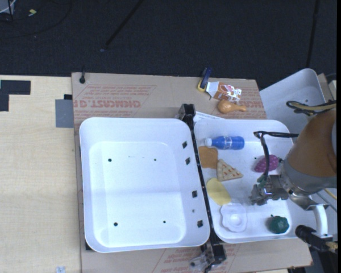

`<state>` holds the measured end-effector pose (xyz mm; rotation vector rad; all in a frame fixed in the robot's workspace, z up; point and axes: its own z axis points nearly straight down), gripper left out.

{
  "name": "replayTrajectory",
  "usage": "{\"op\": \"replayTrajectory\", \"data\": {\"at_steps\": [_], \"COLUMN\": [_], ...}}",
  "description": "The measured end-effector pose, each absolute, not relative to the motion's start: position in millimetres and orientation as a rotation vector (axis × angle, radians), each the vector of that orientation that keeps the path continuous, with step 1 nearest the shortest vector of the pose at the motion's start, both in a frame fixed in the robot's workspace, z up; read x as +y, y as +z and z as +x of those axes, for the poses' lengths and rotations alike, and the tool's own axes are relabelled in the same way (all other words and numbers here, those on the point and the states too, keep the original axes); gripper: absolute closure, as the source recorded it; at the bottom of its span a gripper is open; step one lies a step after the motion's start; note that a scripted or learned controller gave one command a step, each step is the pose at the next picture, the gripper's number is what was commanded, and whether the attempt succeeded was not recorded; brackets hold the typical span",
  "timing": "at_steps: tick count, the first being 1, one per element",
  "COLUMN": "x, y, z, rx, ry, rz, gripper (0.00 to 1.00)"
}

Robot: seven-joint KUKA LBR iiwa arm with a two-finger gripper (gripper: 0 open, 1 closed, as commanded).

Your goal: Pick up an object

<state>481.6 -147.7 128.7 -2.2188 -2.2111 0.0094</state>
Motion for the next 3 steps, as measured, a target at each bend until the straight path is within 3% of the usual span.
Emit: {"op": "replayTrajectory", "data": {"at_steps": [1, 2, 3], "x": [-110.5, -152.1, -212.6], "y": [204.1, 162.5, 227.6], "z": [592.5, 563.7, 540.0], "rx": [-2.237, -2.213, -2.219], "ry": [-0.011, 0.009, 0.002], "rz": [-2.219, -2.222, -2.230], "gripper": [1.00, 1.00, 1.00]}}
